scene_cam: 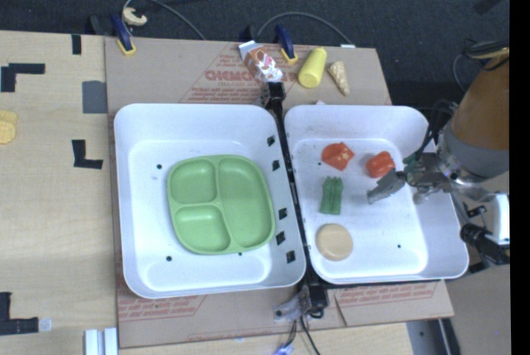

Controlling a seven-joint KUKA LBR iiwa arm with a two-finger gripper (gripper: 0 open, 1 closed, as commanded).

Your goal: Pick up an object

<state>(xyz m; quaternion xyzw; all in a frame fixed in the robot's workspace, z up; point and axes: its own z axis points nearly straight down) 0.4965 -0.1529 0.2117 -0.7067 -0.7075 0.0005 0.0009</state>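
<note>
Two shallow white bins sit side by side on the counter (pixel 50 262), which is covered with cardboard under and behind them. The left bin (pixel 137 130) carries a green divided plate (pixel 220 203) in its middle, with bare white floor all around it. The right bin (pixel 431 254) holds the small things: a red piece (pixel 337 154) and a second red piece (pixel 380 164) near its back half, a green vegetable-shaped toy (pixel 332 195) in the middle, and a round tan piece (pixel 334 242) toward the front. They lie apart from one another, and the right half of this bin is open floor.

The grey arm (pixel 480 126) reaches in over the right bin's right rim. Its tool (pixel 396 182) hangs low, just right of the second red piece and close to it; one dark finger (pixel 383 189) slants down toward the bin floor. Nothing shows between the fingers, and I cannot tell how far apart they stand.

Behind the bins lie a yellow bottle-shaped toy (pixel 312 68) and a small carton (pixel 262 64).
</note>
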